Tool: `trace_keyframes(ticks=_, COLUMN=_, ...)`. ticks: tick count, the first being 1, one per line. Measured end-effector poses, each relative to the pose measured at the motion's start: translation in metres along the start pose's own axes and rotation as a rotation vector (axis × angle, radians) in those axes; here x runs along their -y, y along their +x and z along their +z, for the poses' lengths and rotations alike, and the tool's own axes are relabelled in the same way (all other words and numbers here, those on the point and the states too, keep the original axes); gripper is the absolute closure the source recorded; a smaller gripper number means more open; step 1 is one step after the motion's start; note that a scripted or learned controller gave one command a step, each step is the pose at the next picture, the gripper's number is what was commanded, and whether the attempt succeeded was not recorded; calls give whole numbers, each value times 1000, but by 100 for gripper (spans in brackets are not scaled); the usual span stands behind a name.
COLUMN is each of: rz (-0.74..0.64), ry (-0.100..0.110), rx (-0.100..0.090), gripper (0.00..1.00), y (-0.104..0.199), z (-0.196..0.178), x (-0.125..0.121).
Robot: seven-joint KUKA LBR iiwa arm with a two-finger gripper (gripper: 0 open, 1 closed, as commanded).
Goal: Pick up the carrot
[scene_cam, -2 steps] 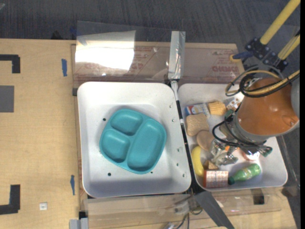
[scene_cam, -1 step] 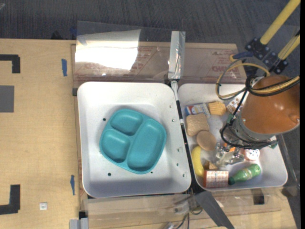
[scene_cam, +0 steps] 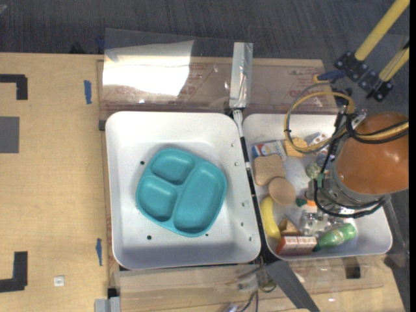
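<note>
My gripper (scene_cam: 314, 218) is low in the right bin (scene_cam: 380, 239), under the grey wrist and the orange band of the arm. A small orange piece, likely the carrot (scene_cam: 311, 205), peeks out at the gripper's left side, and most of it is hidden by the wrist. I cannot see whether it is touched or held.
Around the gripper in the right bin lie a yellow banana (scene_cam: 269, 218), a red and white box (scene_cam: 298, 242), a green item (scene_cam: 338, 234), a round tan disc (scene_cam: 281, 190) and a tan slice (scene_cam: 268, 169). A teal divided plate (scene_cam: 182, 190) sits in the left bin (scene_cam: 123, 142).
</note>
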State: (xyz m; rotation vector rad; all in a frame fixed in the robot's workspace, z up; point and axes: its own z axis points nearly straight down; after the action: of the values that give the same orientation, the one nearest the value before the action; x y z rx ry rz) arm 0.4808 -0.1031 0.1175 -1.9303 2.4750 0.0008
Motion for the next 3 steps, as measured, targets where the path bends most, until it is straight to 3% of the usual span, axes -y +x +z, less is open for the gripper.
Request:
trace_keyframes(ticks=1, rz=11, ry=11, rx=2, gripper=100, y=-52, z=-126, x=32)
trace_keyframes(ticks=2, rz=13, ry=1, rx=1, gripper=0, y=-50, z=-122, x=31)
trace_keyframes(ticks=3, rz=-104, ry=7, rx=1, gripper=0, y=6, z=21, x=26)
